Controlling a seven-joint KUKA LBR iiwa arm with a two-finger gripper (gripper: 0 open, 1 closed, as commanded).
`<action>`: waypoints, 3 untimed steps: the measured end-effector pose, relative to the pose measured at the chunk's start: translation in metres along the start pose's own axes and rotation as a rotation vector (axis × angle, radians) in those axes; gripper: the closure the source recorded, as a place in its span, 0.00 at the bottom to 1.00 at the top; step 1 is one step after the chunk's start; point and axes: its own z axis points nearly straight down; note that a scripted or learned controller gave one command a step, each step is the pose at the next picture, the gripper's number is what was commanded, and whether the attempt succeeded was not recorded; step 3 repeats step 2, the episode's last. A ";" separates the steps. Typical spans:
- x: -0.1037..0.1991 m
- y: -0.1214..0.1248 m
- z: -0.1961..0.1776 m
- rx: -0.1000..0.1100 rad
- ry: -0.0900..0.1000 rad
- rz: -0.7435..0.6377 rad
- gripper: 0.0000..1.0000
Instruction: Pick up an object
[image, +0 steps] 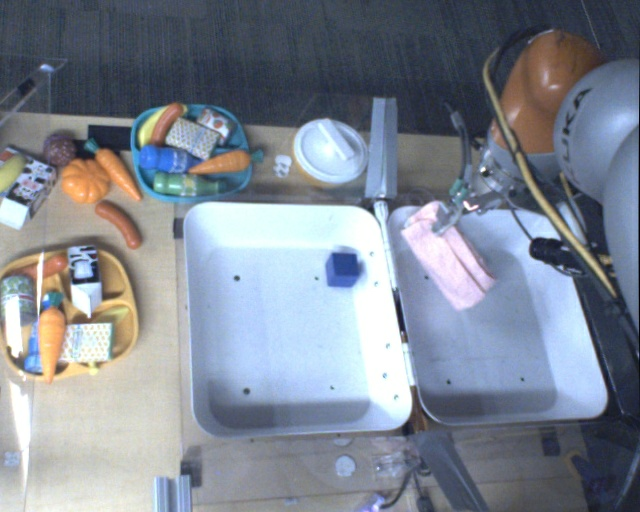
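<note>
The gripper (452, 215) sits over the far left corner of the right bin (560, 390), pinching the upper end of the pink cloth (452, 262). The cloth trails from the fingers toward the bin's middle, lying on the floor. A blue cube (343, 268) rests alone in the left bin (260, 400).

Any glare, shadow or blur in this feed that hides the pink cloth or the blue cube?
Camera view: soft, even light; the blue cube is sharp with little shadow; the pink cloth reads clearly on the right bin, no glare; the gripper at its upper corner is small, dark, slightly blurred.
</note>
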 end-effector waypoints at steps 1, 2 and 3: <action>0.068 -0.066 0.002 0.004 0.003 0.154 1.00; 0.089 -0.016 0.001 0.003 -0.001 0.331 1.00; 0.089 -0.016 0.001 0.003 -0.001 0.331 1.00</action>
